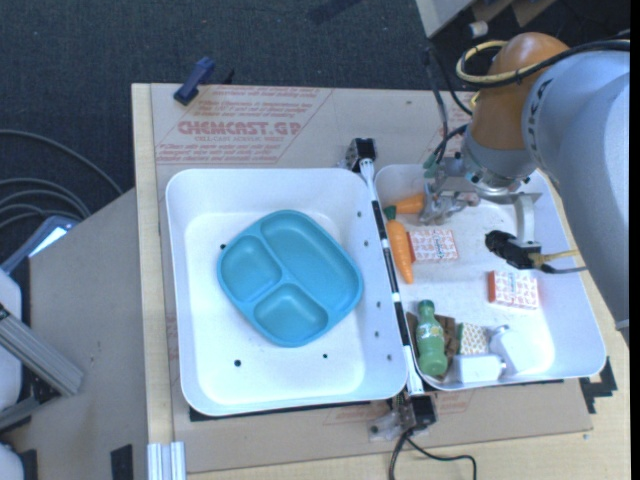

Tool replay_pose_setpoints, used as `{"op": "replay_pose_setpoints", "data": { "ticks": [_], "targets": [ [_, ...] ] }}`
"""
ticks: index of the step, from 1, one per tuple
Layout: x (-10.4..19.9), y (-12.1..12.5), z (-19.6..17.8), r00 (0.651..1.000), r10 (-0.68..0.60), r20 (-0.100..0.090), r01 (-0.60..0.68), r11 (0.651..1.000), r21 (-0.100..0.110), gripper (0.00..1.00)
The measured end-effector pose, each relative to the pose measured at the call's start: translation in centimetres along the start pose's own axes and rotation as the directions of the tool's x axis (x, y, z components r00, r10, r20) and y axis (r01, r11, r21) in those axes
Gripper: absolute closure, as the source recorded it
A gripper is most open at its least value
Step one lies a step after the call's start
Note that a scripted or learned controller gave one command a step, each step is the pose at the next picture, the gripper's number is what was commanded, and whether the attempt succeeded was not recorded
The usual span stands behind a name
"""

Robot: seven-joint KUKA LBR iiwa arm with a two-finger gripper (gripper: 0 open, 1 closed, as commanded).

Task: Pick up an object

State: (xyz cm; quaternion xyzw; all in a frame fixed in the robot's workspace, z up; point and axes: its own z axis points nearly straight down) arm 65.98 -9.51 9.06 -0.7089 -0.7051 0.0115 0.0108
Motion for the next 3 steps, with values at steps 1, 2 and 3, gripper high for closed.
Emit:
{"op": "replay_pose_setpoints", "data": {
  "ticks": [1,2,3],
  "targets": [
    [0.0,0.1,-0.1,1.0,0.0,0.0,0.0,1.0,-0.002,0.0],
    [-2.0,0.3,0.8,1.0,-0.005,-0.005,0.005,1.0,-0.011,0.0],
    [-5.0,0.4,0.8,1.0,-0.004,-0.003,0.004,1.0,-0.014,0.0]
  ]
}}
